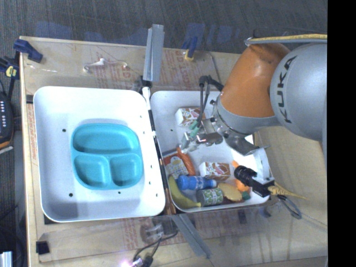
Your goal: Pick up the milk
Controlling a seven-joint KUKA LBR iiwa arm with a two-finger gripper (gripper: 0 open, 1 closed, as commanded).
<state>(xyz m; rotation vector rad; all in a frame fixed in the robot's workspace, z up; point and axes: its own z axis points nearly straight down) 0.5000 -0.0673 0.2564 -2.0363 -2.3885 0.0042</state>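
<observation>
because the milk carton (pixel 189 115) lies near the far wall of the right bin (pixel 167 102), apart from the crowded food at the near end, the claw (pixel 196 137) hangs just beside it; its opening i cannot tell.

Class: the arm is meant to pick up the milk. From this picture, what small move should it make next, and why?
Probably lower the gripper a little toward the milk. The gripper hangs in the right bin just near that carton, and nothing is seen between its fingers, so no grasp has been made yet.
</observation>
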